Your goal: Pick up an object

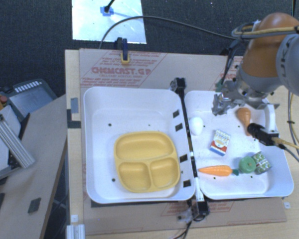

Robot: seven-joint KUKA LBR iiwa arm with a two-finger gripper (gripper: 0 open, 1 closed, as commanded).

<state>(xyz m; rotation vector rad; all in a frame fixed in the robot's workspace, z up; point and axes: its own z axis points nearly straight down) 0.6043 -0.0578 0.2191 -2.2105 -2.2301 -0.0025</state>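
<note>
Over the far part of the right bin (284, 183), the gripper (220, 105) hangs above bare white floor with nothing between its fingers; how wide they stand cannot be told from this view. Below it lie 5 objects. A white egg (196, 125) rests near the divider between the 2 bins. A small carton (220, 143) lies toward the bin's middle, and an orange carrot (215, 171) with a green top (247, 164) lies nearer the front wall. A patterned green block (261, 162) touches the green top. A tan pear-shaped piece (244, 117) sits beside the arm's wrist. In the left bin (97, 148) sits a yellow 3-compartment tray (145, 160).
</note>
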